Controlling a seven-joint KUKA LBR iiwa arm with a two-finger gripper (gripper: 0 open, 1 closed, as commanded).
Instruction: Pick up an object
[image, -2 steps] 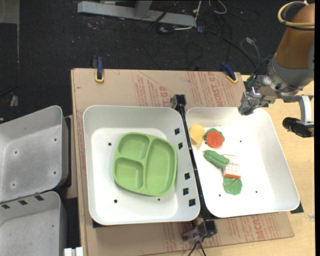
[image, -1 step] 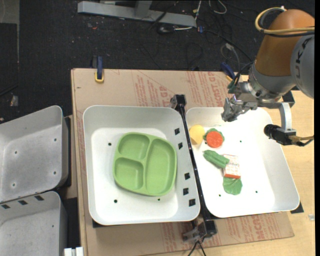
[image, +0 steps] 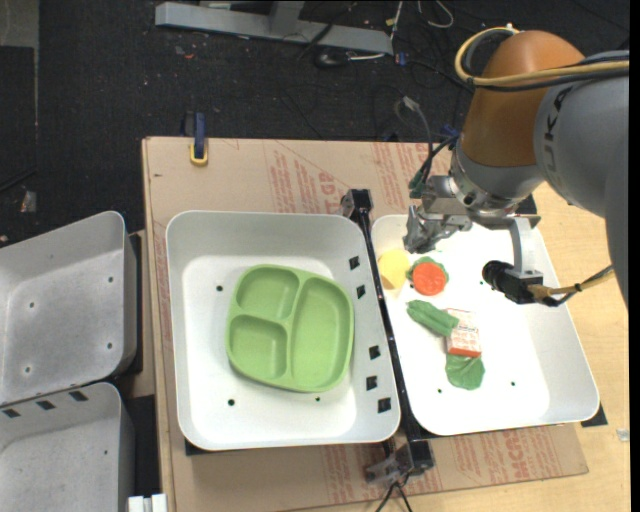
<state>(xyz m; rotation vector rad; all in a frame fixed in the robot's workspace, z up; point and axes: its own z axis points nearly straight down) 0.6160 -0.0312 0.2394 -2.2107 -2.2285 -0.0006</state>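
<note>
In the right bin (image: 560, 400) lie a yellow lump (image: 394, 267), a red-orange round piece (image: 430, 277), a long green piece (image: 429, 317), a small red-and-white packet (image: 463, 338) and a green blob (image: 465, 372). My gripper (image: 424, 236) hangs over the far left part of this bin. It is just above and behind the yellow lump and the red-orange piece, and I see nothing held in it. The grey arm with its orange band (image: 510, 95) reaches in from the upper right.
The left bin (image: 190, 300) holds a green divided plate (image: 292, 327). A black fitting with a cable (image: 505, 280) hangs from the arm over the right bin. A black divider (image: 380, 330) runs between the bins. Grey trays (image: 60, 300) lie at the far left.
</note>
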